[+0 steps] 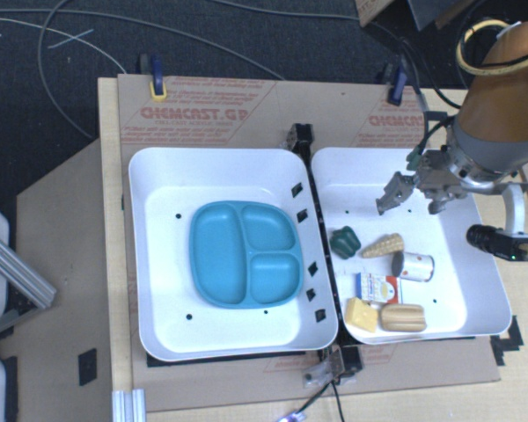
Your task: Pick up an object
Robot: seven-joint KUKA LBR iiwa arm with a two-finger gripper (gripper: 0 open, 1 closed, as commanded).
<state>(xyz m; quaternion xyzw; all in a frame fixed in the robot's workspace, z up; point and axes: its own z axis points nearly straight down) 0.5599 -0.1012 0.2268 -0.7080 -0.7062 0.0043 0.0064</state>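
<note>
Pincer hangs over the upper part of the right bin, fingers spread apart with nothing between them. The objects lie clustered lower in that bin, apart from it: green piece, tan cone-shaped item, small can, carton, yellow block, bread roll. Left bin holds a blue divided plate.

The arm is a thick rounded cylinder, orange at its upper part and grey below toward the wrist. The tool at its end is grey metal with two short dark-tipped fingers and small angular brackets.
</note>
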